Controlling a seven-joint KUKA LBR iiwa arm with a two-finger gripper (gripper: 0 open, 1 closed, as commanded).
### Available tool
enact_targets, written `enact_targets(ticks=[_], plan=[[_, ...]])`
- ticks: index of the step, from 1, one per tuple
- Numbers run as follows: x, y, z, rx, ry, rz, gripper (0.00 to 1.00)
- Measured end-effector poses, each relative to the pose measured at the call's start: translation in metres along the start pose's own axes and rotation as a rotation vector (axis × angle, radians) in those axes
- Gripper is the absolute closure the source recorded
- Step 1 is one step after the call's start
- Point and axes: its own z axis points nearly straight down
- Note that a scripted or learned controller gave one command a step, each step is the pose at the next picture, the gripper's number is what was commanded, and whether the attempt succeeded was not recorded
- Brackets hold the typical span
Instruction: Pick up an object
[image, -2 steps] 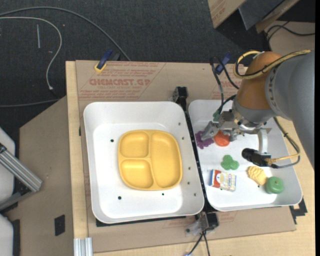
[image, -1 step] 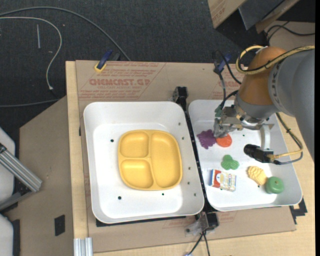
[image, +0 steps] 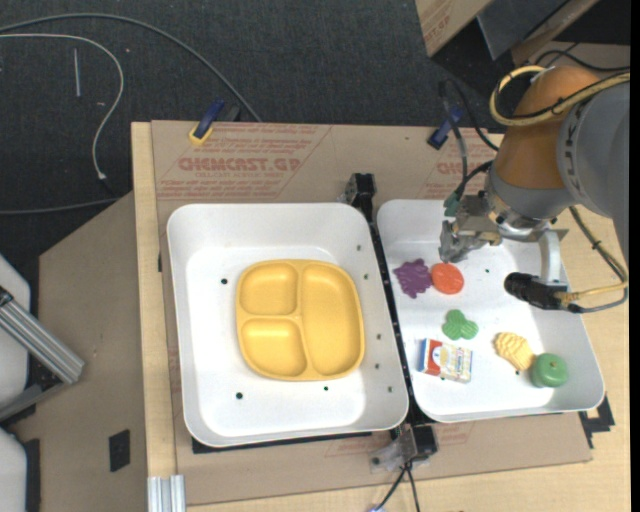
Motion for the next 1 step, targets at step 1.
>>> enact_targets(ticks=[1], plan=[[0.0098, 0.0018, -0.0498, -0.002, 0.0, -0.002, 1.0]])
